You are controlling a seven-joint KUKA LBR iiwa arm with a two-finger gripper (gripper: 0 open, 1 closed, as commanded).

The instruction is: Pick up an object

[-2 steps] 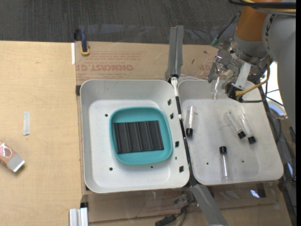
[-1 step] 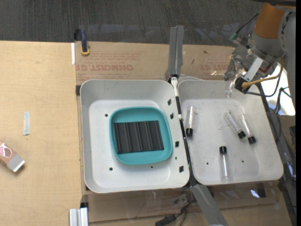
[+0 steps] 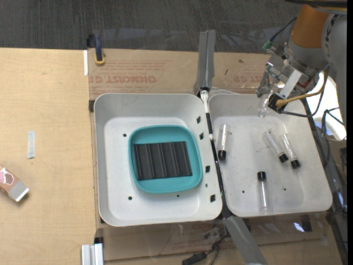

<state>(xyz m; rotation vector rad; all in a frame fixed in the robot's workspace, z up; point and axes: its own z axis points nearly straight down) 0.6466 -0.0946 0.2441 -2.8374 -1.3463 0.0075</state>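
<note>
Several clear tubes with black caps lie in the right bin. One tube rests by the bin's left wall. Two tubes lie side by side at the right. Another tube sits near the front. My gripper hangs over the back of the right bin, above and behind the pair of tubes and apart from them. Nothing is clearly seen in it.
The left bin holds a teal tray with a black ribbed insert. A grey divider post stands between the bins at the back. On the bench at the left lie a small grey strip and a red-and-white packet.
</note>
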